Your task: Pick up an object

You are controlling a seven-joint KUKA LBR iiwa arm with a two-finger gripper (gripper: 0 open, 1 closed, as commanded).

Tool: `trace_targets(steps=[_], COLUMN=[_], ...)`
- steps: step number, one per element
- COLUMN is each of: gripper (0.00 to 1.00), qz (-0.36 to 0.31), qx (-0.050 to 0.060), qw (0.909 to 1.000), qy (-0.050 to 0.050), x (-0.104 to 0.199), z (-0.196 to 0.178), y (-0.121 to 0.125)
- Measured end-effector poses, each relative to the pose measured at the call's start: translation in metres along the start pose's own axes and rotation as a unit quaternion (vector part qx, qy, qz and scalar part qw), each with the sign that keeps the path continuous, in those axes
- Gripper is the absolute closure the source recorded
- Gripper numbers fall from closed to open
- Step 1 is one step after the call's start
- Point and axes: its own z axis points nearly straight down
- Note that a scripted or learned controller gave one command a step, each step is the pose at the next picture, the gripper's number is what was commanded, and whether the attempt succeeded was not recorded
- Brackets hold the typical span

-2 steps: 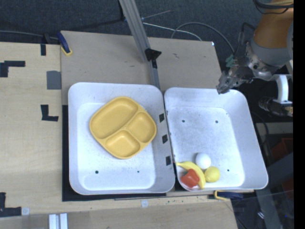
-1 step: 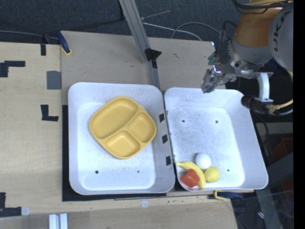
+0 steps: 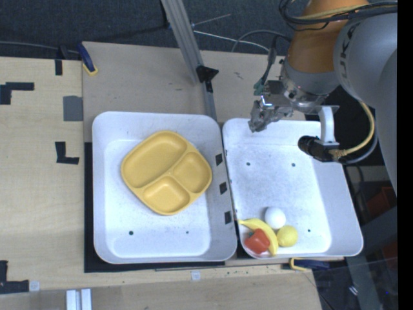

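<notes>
My gripper (image 3: pixel 259 123) hangs over the far left corner of the right bin (image 3: pixel 290 173), fingers pointing down, with nothing between them. In that bin's near left corner lie a white ball (image 3: pixel 275 217), a yellow banana (image 3: pixel 261 227), a red piece (image 3: pixel 258 241) and a small yellow fruit (image 3: pixel 288 236), packed close together. They sit well away from the gripper, toward the front of the bench.
The left bin (image 3: pixel 110 173) holds a yellow divided plate (image 3: pixel 166 172). A grey metal post (image 3: pixel 184 37) slants across the back. Cables and a black fitting (image 3: pixel 319 148) hang from the wrist over the right bin's far edge.
</notes>
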Motion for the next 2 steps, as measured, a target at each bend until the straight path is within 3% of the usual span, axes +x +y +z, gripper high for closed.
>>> trace_targets(steps=[2], gripper=[1.0], qz=[-0.001], qx=[0.0], qw=[1.0], qy=[0.0], x=[0.092], z=[0.019], y=[-0.014])
